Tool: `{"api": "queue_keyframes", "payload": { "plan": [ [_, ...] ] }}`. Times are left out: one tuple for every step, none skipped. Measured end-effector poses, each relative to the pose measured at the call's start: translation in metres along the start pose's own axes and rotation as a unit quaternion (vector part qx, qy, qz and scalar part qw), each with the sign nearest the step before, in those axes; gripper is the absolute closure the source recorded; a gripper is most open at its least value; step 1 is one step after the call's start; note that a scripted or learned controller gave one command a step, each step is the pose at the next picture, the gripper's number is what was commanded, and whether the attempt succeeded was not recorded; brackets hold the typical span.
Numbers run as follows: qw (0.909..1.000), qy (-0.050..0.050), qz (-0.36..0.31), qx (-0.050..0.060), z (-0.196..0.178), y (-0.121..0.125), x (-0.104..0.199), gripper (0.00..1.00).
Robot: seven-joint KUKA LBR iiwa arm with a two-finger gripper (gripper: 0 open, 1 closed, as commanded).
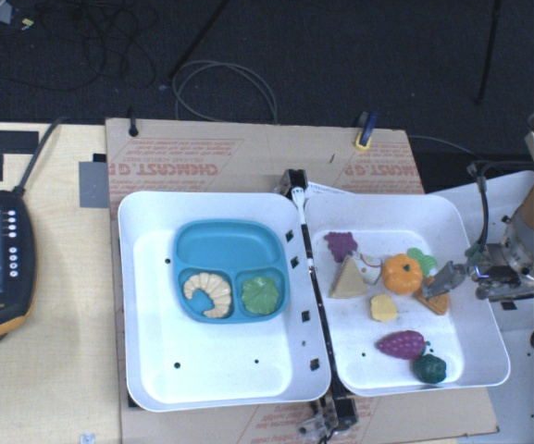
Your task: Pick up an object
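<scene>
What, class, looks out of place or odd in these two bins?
Nothing is spilled or broken. The left bin holds a blue tray with a croissant and a green item. The toy foods in the right bin simply lie loosely scattered.

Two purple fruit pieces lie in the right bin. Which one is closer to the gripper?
The purple grape bunch at the bin's near side, beside the dark green piece. The smaller purple piece lies further from the gripper, by the divider.
</scene>
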State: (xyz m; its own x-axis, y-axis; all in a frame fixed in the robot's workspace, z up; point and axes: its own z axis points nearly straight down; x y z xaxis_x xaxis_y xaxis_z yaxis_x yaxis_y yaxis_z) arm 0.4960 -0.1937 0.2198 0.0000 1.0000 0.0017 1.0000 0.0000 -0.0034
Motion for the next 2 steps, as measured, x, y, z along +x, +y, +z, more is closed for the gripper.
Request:
{"api": "queue_keyframes", "payload": {
  "plan": [
    [1.0000, -0.002, -0.001, -0.006, 0.119, 0.062, 0.011, 0.00],
    [1.0000, -0.001, -0.002, -0.003, 0.132, 0.126, 0.023, 0.00]
  ]
}}
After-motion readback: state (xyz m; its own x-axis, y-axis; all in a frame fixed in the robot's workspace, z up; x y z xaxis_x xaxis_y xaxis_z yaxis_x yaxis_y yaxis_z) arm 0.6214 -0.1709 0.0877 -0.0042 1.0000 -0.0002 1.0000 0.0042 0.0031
